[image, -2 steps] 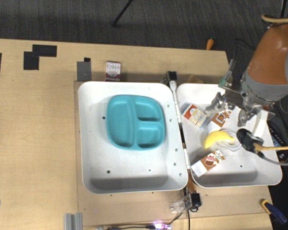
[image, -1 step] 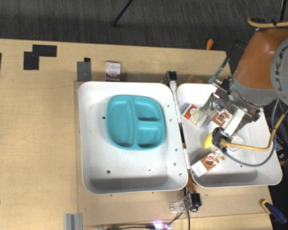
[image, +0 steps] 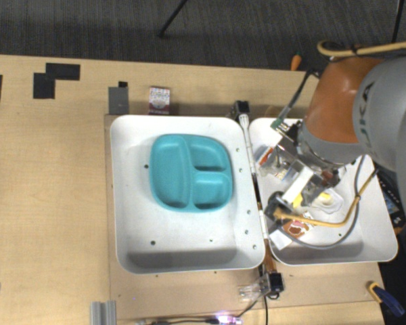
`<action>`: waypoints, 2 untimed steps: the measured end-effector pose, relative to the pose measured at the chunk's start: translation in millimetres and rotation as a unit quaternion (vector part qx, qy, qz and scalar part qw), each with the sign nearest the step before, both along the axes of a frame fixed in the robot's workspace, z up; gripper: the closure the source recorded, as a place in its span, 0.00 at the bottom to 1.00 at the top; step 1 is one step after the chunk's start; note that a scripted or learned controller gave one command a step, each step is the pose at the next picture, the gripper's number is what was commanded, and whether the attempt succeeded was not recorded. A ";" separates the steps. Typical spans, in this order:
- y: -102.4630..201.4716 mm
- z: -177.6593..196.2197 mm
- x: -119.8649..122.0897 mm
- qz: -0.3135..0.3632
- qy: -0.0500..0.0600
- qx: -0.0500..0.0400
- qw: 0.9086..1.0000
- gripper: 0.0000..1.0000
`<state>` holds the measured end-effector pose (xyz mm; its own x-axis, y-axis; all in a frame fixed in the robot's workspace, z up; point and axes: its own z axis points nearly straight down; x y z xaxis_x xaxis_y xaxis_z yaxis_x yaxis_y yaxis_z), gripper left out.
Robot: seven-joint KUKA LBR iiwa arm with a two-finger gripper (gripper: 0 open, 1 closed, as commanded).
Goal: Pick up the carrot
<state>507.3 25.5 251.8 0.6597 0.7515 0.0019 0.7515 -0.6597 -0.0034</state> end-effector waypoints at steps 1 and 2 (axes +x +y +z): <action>-32.0 -66.9 14.9 -0.036 0.003 -0.002 0.999 0.00; -105.8 -66.8 52.7 0.034 -0.001 -0.003 0.999 0.00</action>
<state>560.0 -80.3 185.0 0.6064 0.7951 -0.0017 0.7951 -0.6064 0.0027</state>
